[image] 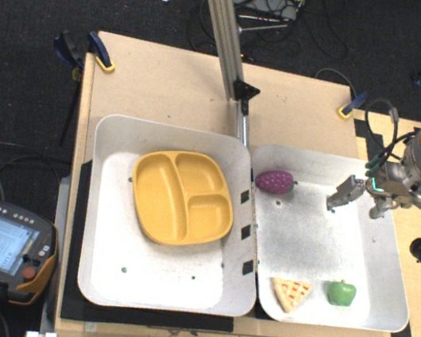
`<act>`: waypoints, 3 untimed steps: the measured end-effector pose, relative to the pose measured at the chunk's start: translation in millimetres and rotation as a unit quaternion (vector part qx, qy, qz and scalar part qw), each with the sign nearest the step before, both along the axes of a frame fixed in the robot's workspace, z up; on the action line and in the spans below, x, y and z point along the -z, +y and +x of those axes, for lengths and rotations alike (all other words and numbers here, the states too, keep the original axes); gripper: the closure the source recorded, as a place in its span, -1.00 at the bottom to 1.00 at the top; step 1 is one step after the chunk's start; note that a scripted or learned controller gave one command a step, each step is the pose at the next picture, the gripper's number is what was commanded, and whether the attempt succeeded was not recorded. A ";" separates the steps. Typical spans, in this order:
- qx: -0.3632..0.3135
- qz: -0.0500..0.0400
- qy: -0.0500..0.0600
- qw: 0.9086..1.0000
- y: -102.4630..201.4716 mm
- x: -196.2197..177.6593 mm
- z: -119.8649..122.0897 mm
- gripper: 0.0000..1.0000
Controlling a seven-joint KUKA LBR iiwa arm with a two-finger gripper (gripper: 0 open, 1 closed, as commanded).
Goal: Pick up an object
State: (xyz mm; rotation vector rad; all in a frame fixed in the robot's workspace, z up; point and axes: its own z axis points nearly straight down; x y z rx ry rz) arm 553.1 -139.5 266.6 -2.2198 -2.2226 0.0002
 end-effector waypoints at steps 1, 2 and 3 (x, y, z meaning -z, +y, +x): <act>0.001 0.000 0.003 1.000 0.7 64.1 -0.6 -1.00; 0.001 0.000 0.003 1.000 4.6 126.6 3.4 -1.00; 0.001 -0.001 -0.001 1.000 4.9 171.8 4.1 -1.00</act>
